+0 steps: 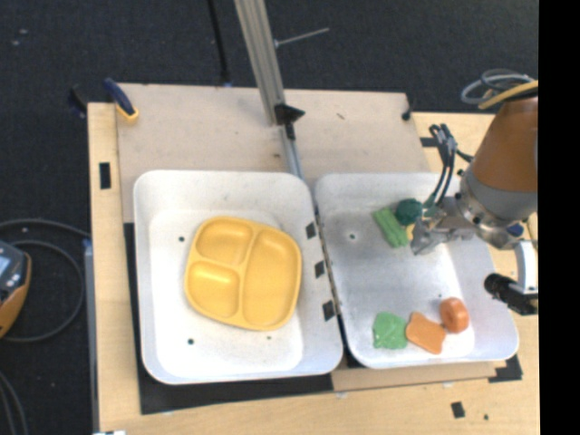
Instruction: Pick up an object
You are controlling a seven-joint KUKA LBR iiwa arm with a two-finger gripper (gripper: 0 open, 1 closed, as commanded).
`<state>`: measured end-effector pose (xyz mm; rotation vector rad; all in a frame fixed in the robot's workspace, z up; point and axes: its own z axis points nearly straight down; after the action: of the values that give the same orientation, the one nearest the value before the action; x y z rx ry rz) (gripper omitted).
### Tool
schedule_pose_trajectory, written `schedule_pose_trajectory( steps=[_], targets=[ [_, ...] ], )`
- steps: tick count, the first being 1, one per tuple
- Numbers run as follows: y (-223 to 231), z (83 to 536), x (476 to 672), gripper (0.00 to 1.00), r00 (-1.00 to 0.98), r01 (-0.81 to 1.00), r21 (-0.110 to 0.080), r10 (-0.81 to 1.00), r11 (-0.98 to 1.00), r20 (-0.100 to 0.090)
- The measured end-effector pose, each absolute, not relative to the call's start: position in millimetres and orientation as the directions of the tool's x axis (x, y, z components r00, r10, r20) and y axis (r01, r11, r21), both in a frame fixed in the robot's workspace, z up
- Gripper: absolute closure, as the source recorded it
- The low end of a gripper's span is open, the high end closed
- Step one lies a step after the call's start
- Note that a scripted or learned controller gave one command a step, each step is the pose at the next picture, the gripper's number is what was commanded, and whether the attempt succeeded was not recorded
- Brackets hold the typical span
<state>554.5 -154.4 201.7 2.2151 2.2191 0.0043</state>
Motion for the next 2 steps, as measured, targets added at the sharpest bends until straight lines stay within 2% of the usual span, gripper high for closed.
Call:
schedule_pose_trajectory(
  steps=[1, 2],
  targets=[
    [-156, 234, 556.1, 1.0, -0.002, 1.0, 0.006, 1.0, 0.002, -0.002],
    [-113, 238, 558.8, 1.0, -0.007, 1.0, 0.002, 1.0, 0.007, 0.001]
  ],
)
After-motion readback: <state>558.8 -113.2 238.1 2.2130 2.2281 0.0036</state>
